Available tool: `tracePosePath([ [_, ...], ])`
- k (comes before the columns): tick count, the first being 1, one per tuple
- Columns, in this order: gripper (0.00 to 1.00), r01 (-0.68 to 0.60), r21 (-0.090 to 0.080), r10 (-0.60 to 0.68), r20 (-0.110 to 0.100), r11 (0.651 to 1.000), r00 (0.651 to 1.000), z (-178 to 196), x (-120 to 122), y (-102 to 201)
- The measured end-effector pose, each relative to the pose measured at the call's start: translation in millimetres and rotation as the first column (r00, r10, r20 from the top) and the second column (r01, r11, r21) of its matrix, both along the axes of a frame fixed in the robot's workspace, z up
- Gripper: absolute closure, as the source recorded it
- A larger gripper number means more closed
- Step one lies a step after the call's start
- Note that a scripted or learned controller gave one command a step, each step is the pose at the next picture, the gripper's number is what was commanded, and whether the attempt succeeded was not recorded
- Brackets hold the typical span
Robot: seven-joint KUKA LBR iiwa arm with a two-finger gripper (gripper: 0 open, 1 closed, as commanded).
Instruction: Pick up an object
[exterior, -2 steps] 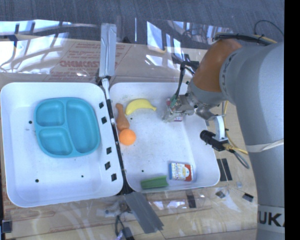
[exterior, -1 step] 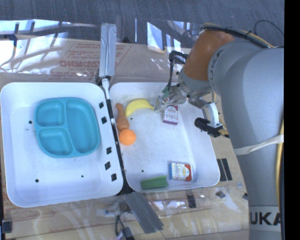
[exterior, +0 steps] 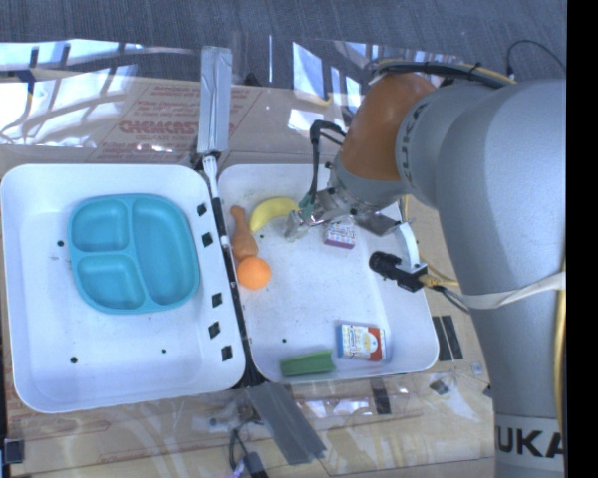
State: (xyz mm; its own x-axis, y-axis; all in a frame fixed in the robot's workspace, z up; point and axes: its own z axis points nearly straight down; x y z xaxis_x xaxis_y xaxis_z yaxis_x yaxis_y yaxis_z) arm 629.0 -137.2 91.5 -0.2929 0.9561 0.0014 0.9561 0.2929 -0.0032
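My gripper hangs low over the back of the right bin, at the end of the grey arm with its orange band. Its tip is just right of a yellow banana, touching or nearly touching the banana's right end. A small red-and-white packet lies just right of the gripper. An orange carrot lies along the bin's left wall, with an orange ball at its near end. Toward the front of the bin are a small printed carton and a green block.
The left bin holds a turquoise divided plate. A black divider with clips runs between the bins. A black cable fitting hangs off the arm over the right bin's right side. Cardboard lies behind both bins.
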Motion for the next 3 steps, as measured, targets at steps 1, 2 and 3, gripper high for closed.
tracePosePath([
  [1,0.00,0.011,-0.001,-0.011,0.004,1.000,1.000,24,29,-15],
  [2,0.00,-0.003,0.000,0.003,0.003,1.000,1.000,2,19,-53],
  [3,0.00,-0.049,0.001,0.049,0.003,0.999,0.999,2,-5,-70],
])
